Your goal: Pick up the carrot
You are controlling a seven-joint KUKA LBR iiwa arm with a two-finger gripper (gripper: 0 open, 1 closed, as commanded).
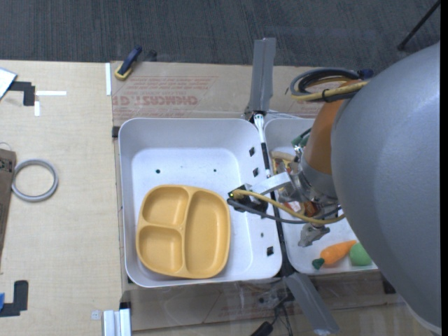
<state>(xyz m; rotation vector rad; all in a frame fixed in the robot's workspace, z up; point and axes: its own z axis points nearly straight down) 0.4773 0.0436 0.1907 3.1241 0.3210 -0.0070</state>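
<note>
An orange carrot (337, 252) lies in the right bin (301, 257), lower right of the frame, its long axis rising toward the right. The gripper (311, 235) hangs just up-left of its green-tipped end; whether it is spread or pressed together cannot be told.

A dark grey carpeted floor (196, 16) is seen along the top of the view. Below it, a pale wooden bench (59, 243) is spread across the left, with a sheet of brown cardboard (182, 93) laid along its far edge (its printed lettering is upside down). A roll of tape (32, 180) is placed near the bench's left edge. The light is even, without hard shadows.
</note>
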